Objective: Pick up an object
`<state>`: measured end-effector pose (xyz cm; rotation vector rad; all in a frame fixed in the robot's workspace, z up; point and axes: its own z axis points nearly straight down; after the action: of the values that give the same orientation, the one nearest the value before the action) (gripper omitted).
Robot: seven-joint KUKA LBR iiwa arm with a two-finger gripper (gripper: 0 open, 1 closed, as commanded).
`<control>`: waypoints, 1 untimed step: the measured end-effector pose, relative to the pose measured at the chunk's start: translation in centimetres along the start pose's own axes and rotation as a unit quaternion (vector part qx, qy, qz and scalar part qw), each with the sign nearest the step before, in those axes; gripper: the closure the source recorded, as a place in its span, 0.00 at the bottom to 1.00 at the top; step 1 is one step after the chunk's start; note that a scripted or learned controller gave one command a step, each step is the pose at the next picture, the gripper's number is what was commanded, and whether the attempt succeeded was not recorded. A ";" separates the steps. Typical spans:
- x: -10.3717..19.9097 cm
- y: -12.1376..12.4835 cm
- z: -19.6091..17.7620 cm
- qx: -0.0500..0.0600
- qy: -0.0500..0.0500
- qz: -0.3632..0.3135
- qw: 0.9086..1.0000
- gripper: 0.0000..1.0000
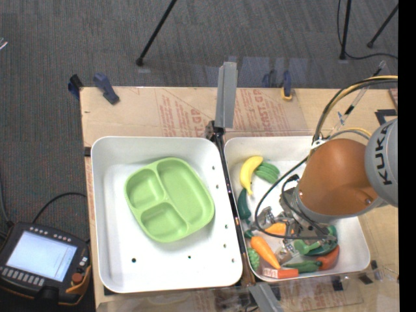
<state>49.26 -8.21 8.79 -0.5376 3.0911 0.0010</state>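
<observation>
Standing on dark grey carpet crossed by black tripod legs at the top of the frame, a cardboard-topped bench carries two shallow white bins, with a teach pendant on the floor at lower left. The left bin holds a light green divided plate; the right bin holds toy food, a yellow banana near its upper left and an orange carrot lower down. The arm's orange band overhangs the right bin, covering part of the pile, and the gripper sits low among the toys, its opening not discernible.
</observation>
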 end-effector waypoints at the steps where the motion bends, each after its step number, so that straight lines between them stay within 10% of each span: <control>1: -1.8 -0.7 -0.2 -0.001 0.002 -0.012 1.000 0.00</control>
<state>51.24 -8.29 9.04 -0.5747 3.0888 0.0033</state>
